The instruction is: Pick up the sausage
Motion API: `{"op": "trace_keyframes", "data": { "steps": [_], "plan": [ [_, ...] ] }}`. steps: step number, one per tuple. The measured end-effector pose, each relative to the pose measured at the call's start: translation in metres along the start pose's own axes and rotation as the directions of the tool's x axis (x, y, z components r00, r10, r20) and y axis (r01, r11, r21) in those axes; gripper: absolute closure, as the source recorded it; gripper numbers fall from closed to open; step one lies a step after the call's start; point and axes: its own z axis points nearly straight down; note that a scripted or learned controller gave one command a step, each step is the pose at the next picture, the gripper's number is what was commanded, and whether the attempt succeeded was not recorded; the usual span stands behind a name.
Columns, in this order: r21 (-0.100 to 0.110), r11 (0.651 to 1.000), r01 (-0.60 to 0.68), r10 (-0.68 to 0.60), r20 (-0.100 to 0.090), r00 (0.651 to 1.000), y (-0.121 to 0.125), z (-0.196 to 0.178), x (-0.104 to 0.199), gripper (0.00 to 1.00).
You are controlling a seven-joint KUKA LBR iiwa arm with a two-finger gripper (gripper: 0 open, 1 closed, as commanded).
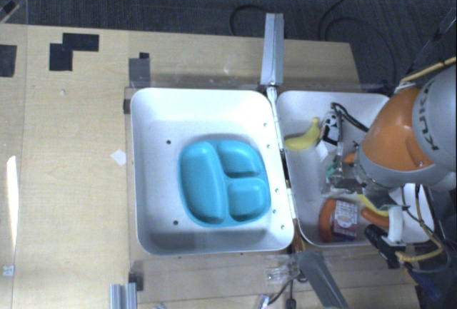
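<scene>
Reddish-brown sausage [328, 219], seemingly labelled, lying in the near left corner of the right bin [308, 183], close against the near wall. Directly above it, end effector [341, 176] beneath the grey-and-orange arm [400, 136]; whether released or clenched, impossible to tell. Best taken straight down and centred, avoiding the orange item [373, 215] alongside. Tight against wall and corner; open floor toward the banana [303, 138] at the far side.

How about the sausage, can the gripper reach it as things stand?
Probably yes: the gripper is over the right bin right beside the sausage, nothing lies on it, and the banana sits apart.
</scene>
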Motion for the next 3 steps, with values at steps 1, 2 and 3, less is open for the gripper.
{"op": "trace_keyframes", "data": {
  "steps": [1,2,3],
  "plan": [
    [0.014,0.995,-0.098,0.098,0.003,0.995,-0.005,-0.122,0.054,1.0],
    [0.015,0.995,-0.097,0.097,0.003,0.995,-0.005,-0.122,0.054,0.0],
    [0.017,0.996,0.09,-0.09,-0.001,0.996,-0.008,-0.083,0.102,0.0]
  ]
}}
